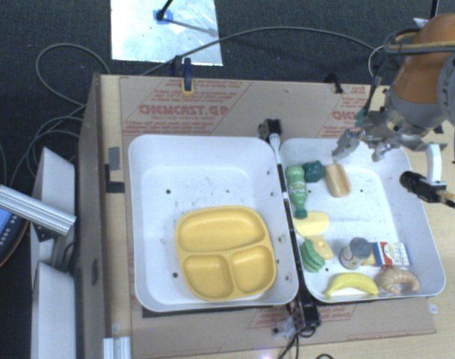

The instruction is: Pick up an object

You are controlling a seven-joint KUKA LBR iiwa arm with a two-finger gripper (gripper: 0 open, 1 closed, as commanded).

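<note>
My gripper (pixel 364 146) hangs over the far edge of the right bin (pixel 418 234), fingers spread open with nothing between them. Just below and left of it lies a tan bread roll (pixel 337 179), next to a dark green lump (pixel 314 172) and a green bottle (pixel 296 189). Nearer the front of that bin are a pale yellow block (pixel 313 224), a green ridged vegetable (pixel 311 255), a grey can (pixel 355 252), a small red and white carton (pixel 391 254), a croissant (pixel 399 278) and a banana (pixel 352 283).
The left bin (pixel 156 170) holds a yellow divided tray (pixel 226 251). A black clamp (pixel 271 129) sits at the far end of the wall between the bins. Cables run across the floor behind the bench.
</note>
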